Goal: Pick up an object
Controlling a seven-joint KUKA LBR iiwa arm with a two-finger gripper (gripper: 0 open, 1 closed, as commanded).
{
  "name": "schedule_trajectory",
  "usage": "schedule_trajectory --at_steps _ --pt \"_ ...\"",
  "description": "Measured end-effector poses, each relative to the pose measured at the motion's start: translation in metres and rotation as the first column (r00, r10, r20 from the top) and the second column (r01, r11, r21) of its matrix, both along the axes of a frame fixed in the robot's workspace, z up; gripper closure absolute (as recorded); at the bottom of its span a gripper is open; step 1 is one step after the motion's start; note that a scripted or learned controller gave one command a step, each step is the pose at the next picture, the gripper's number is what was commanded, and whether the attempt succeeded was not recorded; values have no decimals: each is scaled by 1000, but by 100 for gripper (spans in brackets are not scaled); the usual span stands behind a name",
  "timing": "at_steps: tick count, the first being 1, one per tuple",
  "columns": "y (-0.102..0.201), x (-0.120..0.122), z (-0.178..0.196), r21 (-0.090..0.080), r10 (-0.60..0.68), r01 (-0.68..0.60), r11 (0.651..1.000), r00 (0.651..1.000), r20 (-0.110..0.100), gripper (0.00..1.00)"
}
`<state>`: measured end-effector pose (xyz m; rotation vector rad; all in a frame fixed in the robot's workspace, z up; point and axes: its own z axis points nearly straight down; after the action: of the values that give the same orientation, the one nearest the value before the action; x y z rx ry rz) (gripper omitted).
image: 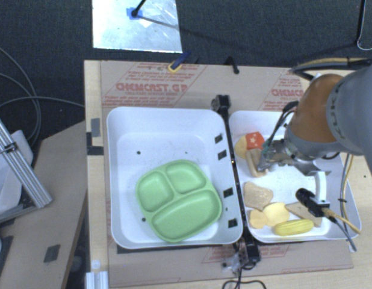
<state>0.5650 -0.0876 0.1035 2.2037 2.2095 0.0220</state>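
pincer: mine, low in the right bin (276, 114), at its upper-left part (268, 157)
pincer state: cannot tell how far open it is, nor whether it has hold of anything; the wrist hides that from this angle
arm: my grey arm (348, 113) comes in from the right, orange band above the wrist, bent down over the right bin
nearest thing: tan block (253, 162), just left of the pincer, touching it or very nearly; I can't tell which
tan block position: near the right bin's left wall, lying on the bin floor as far as I can see
neighbours above: orange block (254, 140) just above the tan block, small yellow piece (240, 145) beside it against the wall
lower cluster: beige slice (258, 194), round yellow piece (275, 212), long yellow piece (292, 227) and a tan wedge (301, 210), all bunched at the bin's near edge and well apart from the pincer
left bin (168, 116): holds a green divided plate (179, 199), flat, towards its near side
bench (150, 83): printed cardboard sheet under both bins, which sit side by side and touch along the middle
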Motion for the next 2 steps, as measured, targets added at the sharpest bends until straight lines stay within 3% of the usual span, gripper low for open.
schedule_trajectory --at_steps 1,2 --pt "-4 1 -12 5 -1 1 1000 1000 -11 100" --pt "-3 2 0 5 1 -1 1000 1000 -7 100"
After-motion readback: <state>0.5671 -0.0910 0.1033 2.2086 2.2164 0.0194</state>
